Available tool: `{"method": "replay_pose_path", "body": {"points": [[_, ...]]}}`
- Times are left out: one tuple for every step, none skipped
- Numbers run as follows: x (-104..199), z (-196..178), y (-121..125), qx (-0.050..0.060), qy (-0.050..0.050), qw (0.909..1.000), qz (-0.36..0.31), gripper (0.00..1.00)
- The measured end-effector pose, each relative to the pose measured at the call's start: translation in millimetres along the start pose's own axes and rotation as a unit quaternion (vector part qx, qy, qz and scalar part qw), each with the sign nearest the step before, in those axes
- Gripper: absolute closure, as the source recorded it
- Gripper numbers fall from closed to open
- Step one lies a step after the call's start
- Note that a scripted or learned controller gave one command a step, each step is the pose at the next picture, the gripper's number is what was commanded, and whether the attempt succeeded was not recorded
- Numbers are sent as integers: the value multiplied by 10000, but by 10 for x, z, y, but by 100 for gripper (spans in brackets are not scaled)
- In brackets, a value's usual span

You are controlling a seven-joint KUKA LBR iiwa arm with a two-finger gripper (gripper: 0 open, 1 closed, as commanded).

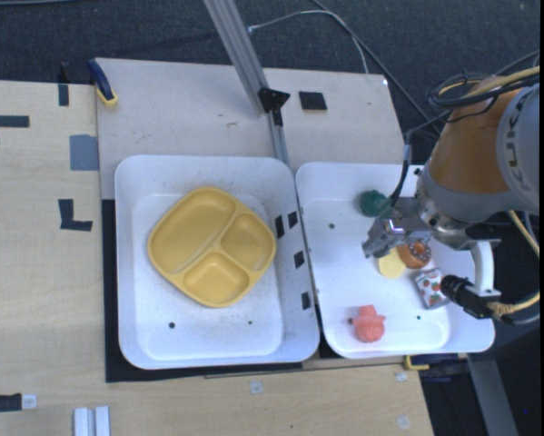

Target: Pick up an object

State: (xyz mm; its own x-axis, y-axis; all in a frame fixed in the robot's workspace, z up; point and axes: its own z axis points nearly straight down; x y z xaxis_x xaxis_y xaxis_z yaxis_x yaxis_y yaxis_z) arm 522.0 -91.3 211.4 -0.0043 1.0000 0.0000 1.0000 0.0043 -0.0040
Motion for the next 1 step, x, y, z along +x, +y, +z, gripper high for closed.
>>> {"method": "replay_pose_path", "body": {"points": [[607,-20,233,3,6,10000,-30,100]]}}
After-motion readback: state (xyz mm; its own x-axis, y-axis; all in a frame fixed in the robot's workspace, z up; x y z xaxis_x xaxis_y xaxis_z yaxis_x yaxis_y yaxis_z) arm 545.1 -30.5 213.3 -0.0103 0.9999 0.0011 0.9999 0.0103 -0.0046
